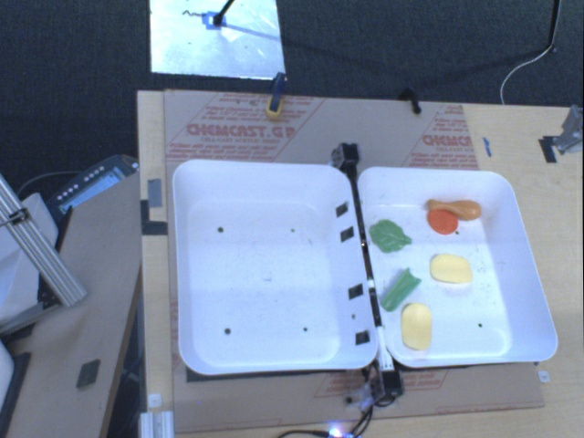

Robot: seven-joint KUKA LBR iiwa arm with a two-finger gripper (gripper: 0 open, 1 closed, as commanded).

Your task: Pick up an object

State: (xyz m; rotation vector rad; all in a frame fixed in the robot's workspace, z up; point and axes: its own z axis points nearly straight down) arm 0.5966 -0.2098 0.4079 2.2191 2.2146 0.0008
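The right bin [525, 272] holds several small objects. A green leaf-shaped piece [390, 235] lies near its left wall. An orange oblong piece [459, 208] rests at the back, touching a red round piece [443, 221]. A pale yellow block [451, 268] sits in the middle. A green pod-shaped piece [400, 289] lies by the left wall, and a yellow oval piece [416, 325] lies toward the front.
The left bin [265, 272] stands beside the right one, joined along a black clipped seam [360, 254]. A shiny metal plate [216, 24] lies at the back. A yellow clamp [274, 108] sits on the board's far edge.
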